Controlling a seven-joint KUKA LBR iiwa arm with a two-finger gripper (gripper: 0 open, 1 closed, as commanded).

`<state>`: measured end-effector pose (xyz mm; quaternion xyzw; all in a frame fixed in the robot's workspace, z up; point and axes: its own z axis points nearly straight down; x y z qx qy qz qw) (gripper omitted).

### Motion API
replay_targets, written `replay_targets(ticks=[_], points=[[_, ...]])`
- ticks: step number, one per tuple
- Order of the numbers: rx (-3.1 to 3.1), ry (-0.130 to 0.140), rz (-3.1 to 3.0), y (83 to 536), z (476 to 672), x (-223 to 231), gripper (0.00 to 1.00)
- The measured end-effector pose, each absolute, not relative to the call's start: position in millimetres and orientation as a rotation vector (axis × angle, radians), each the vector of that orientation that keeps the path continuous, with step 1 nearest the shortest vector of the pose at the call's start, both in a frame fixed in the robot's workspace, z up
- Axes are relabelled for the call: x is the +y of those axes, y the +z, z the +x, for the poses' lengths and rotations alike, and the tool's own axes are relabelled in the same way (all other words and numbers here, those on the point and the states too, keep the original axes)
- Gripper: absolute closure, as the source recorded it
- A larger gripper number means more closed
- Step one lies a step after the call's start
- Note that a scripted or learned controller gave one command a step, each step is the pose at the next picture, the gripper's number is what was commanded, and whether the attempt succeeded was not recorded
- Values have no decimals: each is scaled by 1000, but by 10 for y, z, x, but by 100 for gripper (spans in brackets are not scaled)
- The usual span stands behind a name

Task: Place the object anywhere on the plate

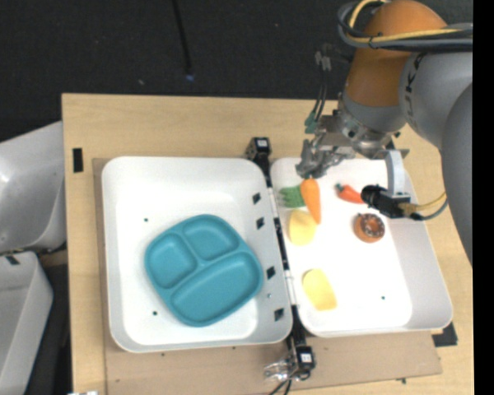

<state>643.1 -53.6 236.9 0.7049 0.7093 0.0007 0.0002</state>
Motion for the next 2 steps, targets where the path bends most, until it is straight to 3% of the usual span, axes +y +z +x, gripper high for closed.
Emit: replay_targets(ticks=[2], points=[[2228,-1,2216,2405,6246,428,100]])
